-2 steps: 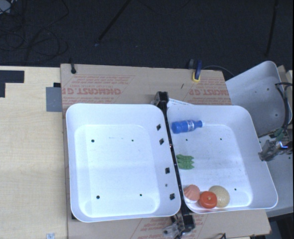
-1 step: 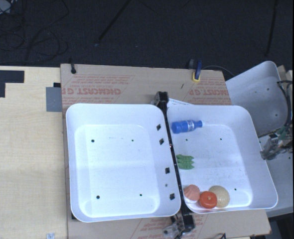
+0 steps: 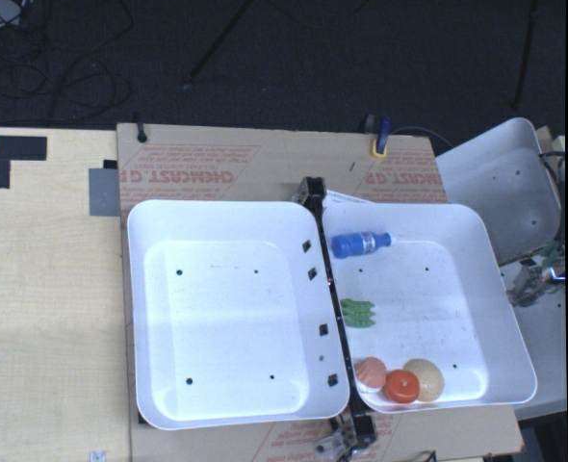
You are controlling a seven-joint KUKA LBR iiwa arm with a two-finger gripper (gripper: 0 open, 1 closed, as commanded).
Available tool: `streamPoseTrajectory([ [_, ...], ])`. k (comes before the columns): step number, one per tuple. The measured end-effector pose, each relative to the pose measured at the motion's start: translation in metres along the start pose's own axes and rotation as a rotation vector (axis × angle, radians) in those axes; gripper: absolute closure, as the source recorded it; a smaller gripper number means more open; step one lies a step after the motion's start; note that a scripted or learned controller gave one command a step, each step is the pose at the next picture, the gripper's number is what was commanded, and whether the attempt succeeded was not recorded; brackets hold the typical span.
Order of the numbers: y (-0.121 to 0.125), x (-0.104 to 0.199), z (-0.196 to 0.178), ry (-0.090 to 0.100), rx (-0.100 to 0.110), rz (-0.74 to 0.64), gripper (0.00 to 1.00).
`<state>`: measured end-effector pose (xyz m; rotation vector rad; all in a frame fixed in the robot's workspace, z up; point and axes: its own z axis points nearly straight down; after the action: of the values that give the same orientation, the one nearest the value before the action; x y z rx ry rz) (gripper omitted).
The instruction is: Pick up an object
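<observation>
The right bin [image 3: 477, 287] holds several small things. A blue bottle [image 3: 360, 244] lies on its side near the bin's far left corner. A small green toy [image 3: 357, 313] rests by the left wall, about halfway down. In the near left corner sit a pale pink round piece [image 3: 370, 372], a red round piece [image 3: 401, 386] and a cream round piece [image 3: 425, 378], all touching or close together.
The left bin [image 3: 159, 258] sits beside the right one, with a black divider [image 3: 330, 306] between them. Both rest on a cardboard sheet [image 3: 226, 166]. A grey metal plate [image 3: 501, 176] stands at the far right. A blue-and-yellow clamp [image 3: 381, 137] sits at the cardboard's back edge.
</observation>
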<state>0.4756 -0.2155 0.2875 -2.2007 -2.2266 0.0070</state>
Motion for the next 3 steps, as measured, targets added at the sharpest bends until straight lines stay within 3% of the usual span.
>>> streamPoseTrajectory([
  [1, 0.0, 0.003, 0.054, -0.002, -0.004, 0.012, 1.0],
  [3, 0.0, 0.001, 0.032, -0.002, -0.006, 0.011, 1.0],
])
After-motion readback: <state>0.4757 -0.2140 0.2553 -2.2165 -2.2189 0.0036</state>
